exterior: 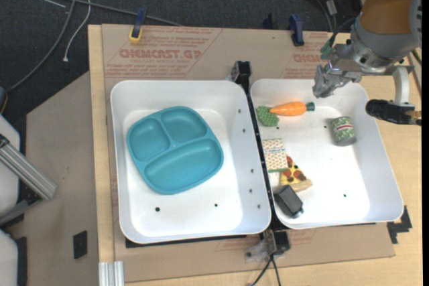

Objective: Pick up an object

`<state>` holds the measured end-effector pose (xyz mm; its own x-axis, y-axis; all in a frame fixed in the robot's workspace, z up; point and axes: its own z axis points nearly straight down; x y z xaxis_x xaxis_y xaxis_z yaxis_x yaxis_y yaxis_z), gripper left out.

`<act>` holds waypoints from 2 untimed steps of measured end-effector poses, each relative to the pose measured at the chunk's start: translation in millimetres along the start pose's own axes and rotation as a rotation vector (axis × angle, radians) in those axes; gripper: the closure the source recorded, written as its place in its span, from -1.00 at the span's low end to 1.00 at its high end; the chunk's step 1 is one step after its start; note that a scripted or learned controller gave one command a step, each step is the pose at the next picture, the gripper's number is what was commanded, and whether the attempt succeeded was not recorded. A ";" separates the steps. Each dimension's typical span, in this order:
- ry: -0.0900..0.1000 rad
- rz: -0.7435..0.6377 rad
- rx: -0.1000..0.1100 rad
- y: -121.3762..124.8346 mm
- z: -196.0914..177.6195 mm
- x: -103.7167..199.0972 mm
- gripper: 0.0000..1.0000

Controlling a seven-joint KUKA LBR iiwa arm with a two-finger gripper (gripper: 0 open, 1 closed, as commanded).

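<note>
Two shallow white bins sit side by side on the bench. The left bin [127, 164] holds one thing, a teal divided plate [175, 149] with three compartments. The right bin [375, 177] holds five things, placed here relative to the toy carrot [289, 108], which lies on its side near the bin's far-left corner with its green top touching the dividing wall. One small green can [342, 130] lies to the carrot's right and slightly nearer the camera. One patterned card [273, 155] lies nearer the camera than the carrot, one toy pizza slice [295, 177] just beyond that, and one black block [289, 201] farther still, at the bin's near-left corner. The gripper [327, 85] hovers just right of and beyond the carrot, holding nothing; whether it is released or clenched cannot be told.
</note>
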<state>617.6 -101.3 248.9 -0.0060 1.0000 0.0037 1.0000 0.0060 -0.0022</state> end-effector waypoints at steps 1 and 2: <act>-0.002 0.000 -0.005 15.8 -4.1 53.4 1.00; -0.002 0.000 -0.004 24.3 -6.7 105.5 1.00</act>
<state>641.2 4.3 255.9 -0.0062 1.0000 0.0021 1.0000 0.0062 0.0021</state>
